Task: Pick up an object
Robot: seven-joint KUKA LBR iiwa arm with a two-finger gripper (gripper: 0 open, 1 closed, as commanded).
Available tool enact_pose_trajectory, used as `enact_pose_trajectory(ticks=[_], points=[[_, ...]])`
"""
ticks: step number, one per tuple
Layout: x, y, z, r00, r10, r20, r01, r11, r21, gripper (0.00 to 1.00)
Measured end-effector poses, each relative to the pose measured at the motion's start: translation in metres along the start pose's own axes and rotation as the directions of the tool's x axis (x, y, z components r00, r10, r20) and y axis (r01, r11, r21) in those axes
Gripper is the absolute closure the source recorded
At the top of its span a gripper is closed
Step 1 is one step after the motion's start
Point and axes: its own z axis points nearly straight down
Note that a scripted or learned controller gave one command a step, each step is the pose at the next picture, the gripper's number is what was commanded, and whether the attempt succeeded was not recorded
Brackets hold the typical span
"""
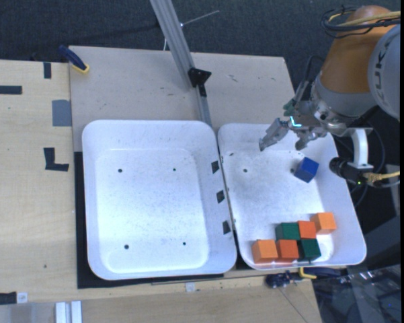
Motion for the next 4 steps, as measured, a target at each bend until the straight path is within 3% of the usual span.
enact_pose_trajectory(ticks=[1, 3, 4], points=[[0.0, 0.001, -0.003, 1.0, -0.001, 0.001, 0.001, 1.0, -0.005, 0.0], [0.004, 0.013, 0.121, 1.0, -0.001, 0.002, 0.001, 1.0, 0.001, 0.0], [0.005, 0.011, 0.154, 1.0, 0.0, 0.002, 0.0, 1.0, 0.0, 0.0]])
